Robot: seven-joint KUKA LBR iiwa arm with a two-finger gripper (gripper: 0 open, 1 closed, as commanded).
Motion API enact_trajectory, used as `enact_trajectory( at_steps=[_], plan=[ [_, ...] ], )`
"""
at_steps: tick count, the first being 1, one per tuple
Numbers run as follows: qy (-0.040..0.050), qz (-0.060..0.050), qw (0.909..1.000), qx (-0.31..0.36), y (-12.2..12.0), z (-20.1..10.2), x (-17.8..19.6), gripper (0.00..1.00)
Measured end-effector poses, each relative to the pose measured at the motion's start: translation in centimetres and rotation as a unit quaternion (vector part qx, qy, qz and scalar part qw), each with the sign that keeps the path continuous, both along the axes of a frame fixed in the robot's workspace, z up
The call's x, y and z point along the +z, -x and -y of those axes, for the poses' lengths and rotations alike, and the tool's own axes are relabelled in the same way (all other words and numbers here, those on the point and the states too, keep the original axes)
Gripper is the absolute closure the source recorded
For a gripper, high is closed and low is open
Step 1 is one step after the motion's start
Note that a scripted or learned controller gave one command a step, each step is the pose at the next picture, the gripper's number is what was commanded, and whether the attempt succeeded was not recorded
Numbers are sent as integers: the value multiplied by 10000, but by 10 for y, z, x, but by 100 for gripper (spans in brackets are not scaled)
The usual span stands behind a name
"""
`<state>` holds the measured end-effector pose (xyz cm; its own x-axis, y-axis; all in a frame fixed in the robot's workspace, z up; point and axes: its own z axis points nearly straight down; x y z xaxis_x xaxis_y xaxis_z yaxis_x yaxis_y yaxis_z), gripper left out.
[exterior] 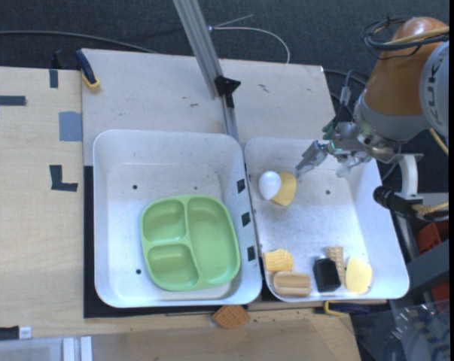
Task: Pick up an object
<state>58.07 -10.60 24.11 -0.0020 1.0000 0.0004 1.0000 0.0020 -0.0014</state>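
The gripper (pixel 326 159) hangs over the right bin (pixel 377 224), up near its far side. Its two fingers look spread apart, and nothing sits between them, so it holds nothing.

Just to the lower left of the gripper, close but not touching, lie a white egg (pixel 269 184) and a yellow piece (pixel 285 189). They press against each other. The egg looks like a toy: light, hard, smooth and round. I think it will slip and roll if the fingers pinch it off-centre. The best place to hold it is across its middle, with one finger on each side.

Much nearer to me than the gripper, at the front of the same bin, sit a waffle piece (pixel 278 260), a bread roll (pixel 291 283), a black block (pixel 326 274) and a pale yellow lump (pixel 358 274). They are packed close together, so they look harder to pinch one at a time.

Far off to the gripper's left, the other bin (pixel 117 201) has a green tray (pixel 189 241) with three parts.
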Motion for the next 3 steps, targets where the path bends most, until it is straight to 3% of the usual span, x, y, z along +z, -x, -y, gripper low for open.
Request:
enact_trajectory(
  at_steps=[1, 3],
  plan=[
    [0, 0, 10000, 1, 0, 0, 0, 0],
    [1, -29, 10000, -4, 2, -13, -99, 0]
  ],
)
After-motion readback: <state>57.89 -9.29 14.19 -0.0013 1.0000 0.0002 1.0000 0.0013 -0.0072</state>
